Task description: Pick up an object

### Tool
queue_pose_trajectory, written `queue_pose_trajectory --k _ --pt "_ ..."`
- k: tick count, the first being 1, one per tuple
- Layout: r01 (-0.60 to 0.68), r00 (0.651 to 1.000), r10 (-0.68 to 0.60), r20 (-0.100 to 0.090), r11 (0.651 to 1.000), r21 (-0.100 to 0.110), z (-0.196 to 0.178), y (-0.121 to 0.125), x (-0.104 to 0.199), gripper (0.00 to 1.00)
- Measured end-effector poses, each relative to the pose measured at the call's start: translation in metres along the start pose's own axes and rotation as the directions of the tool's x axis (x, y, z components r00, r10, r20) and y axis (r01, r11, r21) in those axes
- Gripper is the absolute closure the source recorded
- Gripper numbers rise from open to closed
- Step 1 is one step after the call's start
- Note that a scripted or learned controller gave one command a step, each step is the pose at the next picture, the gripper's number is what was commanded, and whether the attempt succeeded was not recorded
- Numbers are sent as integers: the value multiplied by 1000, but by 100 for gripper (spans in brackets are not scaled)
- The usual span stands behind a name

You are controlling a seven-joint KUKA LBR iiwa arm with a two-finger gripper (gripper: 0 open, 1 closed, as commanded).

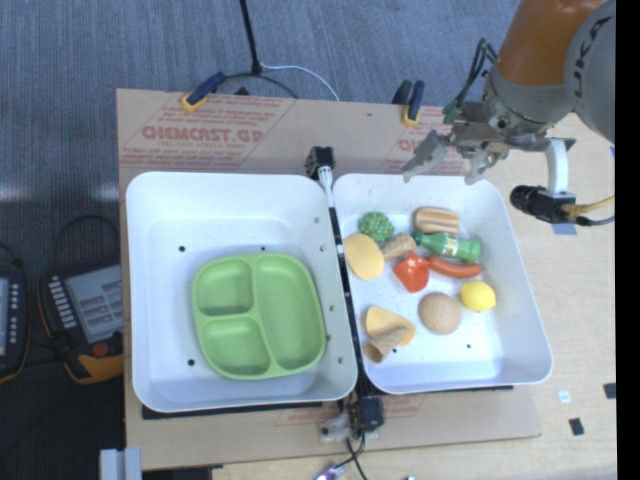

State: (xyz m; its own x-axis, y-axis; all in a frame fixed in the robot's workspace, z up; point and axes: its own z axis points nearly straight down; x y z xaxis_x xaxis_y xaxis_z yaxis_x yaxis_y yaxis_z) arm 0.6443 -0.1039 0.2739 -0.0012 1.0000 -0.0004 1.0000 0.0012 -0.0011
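Above the right bin's (520,268) far rim, the gripper (445,163) hangs with fingers spread wide, holding nothing (toy food (425,268) lies clustered below, in that bin's middle).

Grey-blue carpet (120,28) covers the floor behind and left of the gripper (447,160). A printed cardboard sheet (210,133) lies flat below it. A black pole (245,18) rises at far left.

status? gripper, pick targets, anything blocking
Gripper open, above right bin's far rim, holding nothing. Toy food clustered in right bin, untouched. Green tray in left bin. Nothing blocking.
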Motion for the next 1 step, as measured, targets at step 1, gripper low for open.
queue_pose_trajectory --k 1 --pt "-202 979 202 1 979 3 142 -36 -29 0"
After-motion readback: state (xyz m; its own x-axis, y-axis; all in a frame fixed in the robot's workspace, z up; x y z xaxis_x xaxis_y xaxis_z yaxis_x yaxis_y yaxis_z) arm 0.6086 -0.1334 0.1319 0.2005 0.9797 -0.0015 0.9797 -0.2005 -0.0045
